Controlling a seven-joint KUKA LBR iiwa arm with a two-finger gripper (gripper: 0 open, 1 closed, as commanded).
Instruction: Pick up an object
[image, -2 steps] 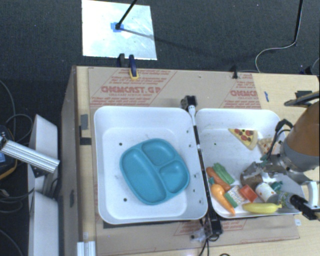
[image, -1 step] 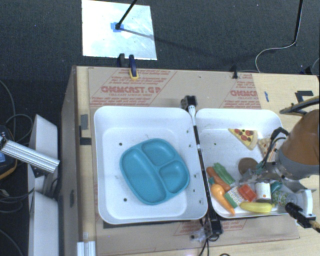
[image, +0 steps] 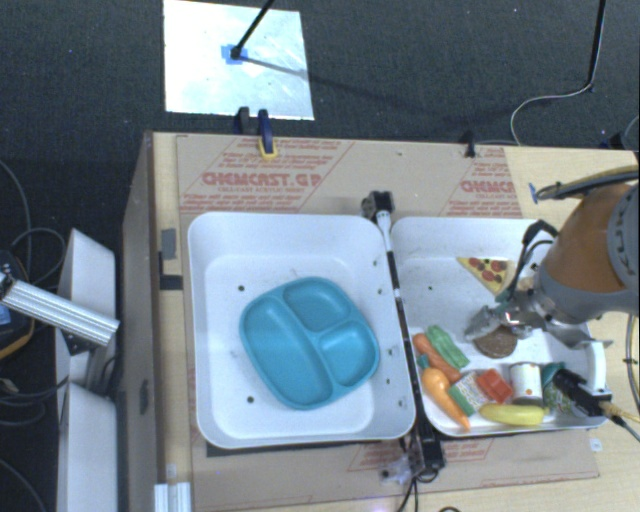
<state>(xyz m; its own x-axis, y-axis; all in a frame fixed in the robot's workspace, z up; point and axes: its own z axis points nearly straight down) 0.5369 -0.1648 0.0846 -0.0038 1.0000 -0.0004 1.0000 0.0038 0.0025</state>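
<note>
The two-finger gripper (image: 497, 318) hangs low in the right white bin (image: 440, 240) (finger state cannot be told), directly over a round brown toy patty (image: 495, 344), with a toy pizza slice (image: 487, 270) behind, carrots (image: 445, 390) left, and a blue divided plate (image: 308, 340) in the left bin (image: 215, 300).
</note>
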